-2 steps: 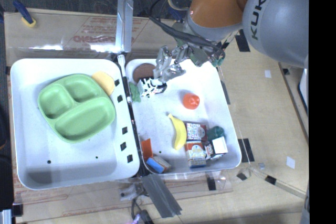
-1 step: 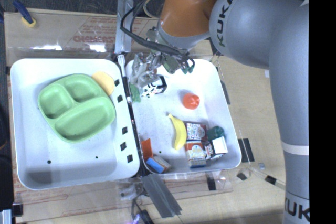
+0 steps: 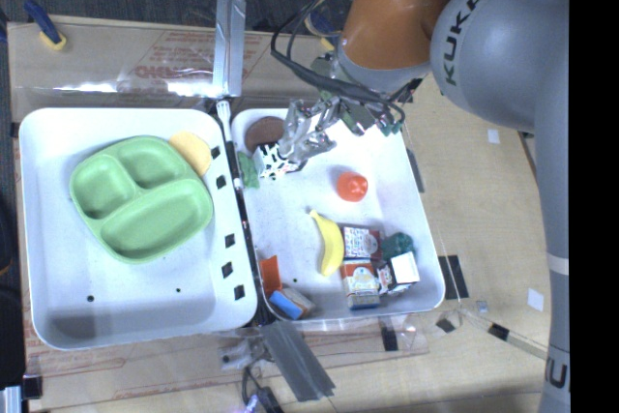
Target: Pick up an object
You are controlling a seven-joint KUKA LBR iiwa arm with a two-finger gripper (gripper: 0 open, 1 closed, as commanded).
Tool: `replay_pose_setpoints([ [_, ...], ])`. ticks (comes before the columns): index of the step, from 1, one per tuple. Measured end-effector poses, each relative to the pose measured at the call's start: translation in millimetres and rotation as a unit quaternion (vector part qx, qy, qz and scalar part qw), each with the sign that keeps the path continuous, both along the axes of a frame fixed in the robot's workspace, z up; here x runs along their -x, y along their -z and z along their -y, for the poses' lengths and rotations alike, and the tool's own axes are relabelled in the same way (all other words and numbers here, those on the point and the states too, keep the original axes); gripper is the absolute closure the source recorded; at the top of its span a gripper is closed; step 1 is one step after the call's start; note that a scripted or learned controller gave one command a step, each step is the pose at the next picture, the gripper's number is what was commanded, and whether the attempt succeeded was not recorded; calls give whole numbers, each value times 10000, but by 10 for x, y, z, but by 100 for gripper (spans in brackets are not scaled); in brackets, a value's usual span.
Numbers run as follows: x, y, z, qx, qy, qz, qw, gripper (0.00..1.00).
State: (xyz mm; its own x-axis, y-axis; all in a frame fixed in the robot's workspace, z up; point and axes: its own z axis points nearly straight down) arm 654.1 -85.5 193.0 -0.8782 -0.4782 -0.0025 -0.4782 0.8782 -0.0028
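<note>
Black-and-white toy (image 3: 276, 162) is sitting right under my gripper (image 3: 308, 132), just off its tips toward the bin divider, next to a brown bowl (image 3: 261, 129), and honestly I can't tell whether anything is pinched. The orange ball (image 3: 352, 185) sits a bit past my gripper toward the arm side. The banana (image 3: 329, 243) and small cartons (image 3: 363, 266) lie well below it, and the green divided plate (image 3: 143, 196) is over in the other bin.

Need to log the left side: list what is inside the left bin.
The left bin holds a green divided plate with a yellow sponge-like piece at its upper right edge. Whatever lies beneath the plate is covered.
</note>
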Motion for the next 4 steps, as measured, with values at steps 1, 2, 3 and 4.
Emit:
replay_pose_setpoints([
  [1,-28,467,778,-2,-872,-12,9962,100],
  [2,-35,459,766,-7,-876,-5,9962,0],
  [3,566,1016,753,-13,-329,-24,9995,0],
  [4,1426,1016,333,-15,-775,-27,9970,0],
])
